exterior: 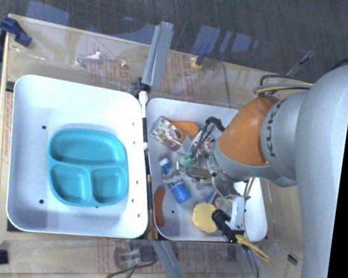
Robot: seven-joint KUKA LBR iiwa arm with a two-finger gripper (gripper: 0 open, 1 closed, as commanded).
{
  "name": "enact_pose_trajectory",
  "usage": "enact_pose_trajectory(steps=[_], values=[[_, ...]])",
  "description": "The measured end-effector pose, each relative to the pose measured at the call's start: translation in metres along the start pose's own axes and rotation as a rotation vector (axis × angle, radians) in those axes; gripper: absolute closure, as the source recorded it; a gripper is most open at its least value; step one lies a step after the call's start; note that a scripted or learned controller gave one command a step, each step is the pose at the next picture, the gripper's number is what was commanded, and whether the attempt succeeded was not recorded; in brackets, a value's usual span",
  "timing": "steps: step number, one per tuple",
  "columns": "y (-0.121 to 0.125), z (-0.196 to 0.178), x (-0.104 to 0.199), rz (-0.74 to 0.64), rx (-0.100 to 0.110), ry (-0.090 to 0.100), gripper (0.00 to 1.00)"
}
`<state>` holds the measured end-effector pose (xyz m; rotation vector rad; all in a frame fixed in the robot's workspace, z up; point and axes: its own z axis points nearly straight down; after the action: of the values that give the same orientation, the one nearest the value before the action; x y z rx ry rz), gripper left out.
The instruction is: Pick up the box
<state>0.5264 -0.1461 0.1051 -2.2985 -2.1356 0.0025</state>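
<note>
The box (167,133) is small and flat with a printed picture on its face. It lies tilted in the far left corner of the right bin (258,227). My gripper (192,165) hangs low over the middle of that bin, a little to the right of and nearer than the box, amid the clutter. The box sits apart from the gripper. The grey arm with its orange band (246,137) covers the right part of the bin.
An orange item (188,128) lies next to the box. Blue pieces (180,191), a yellow round thing (203,217) and a brown-red item (159,205) crowd the near half. The left bin (32,96) holds a blue divided tray (88,167).
</note>
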Motion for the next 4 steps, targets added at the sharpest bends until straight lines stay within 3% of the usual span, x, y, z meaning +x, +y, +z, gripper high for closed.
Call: enact_pose_trajectory(steps=[1, 2, 3, 4], values=[[0.081, -0.034, -0.004, -0.107, -0.003, -0.002, 0.0], [0.13, -0.007, -0.015, -0.004, 0.016, -0.006, 0.0], [0.125, -0.006, 0.006, -0.16, 0.008, -0.031, 0.0], [0.105, -0.004, 0.019, -0.134, -0.015, -0.023, 0.0]])
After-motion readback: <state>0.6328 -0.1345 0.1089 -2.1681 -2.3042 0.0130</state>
